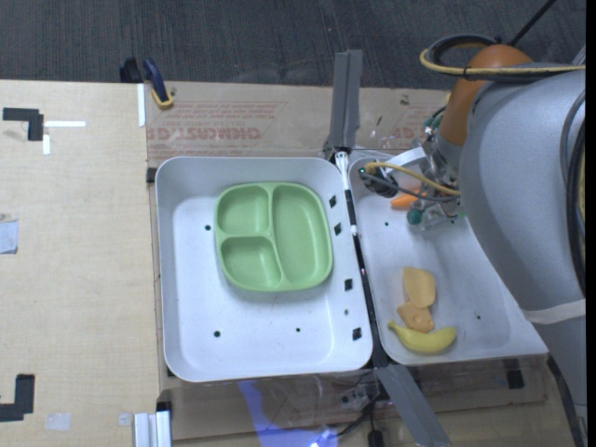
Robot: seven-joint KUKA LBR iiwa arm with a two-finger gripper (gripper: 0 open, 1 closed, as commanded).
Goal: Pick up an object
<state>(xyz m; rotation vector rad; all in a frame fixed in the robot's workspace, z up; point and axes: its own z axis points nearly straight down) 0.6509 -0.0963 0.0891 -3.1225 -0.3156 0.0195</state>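
Banana [424, 339] hugs the right bin's [484, 329] near rim; claw [430, 196] at far edge, grip state unreadable.

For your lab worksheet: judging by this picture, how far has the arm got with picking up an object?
Done: the gripper has reached into the right bin, low at its far end beside a small orange piece. In hand: nothing visibly held. Left: a grasp and lift; the banana and yellow-orange items lie untouched, and the green divided plate sits in the left bin.

Divided plate [274, 237] lies in left bin [186, 343]; banana [424, 339] in right bin [484, 329], near front.
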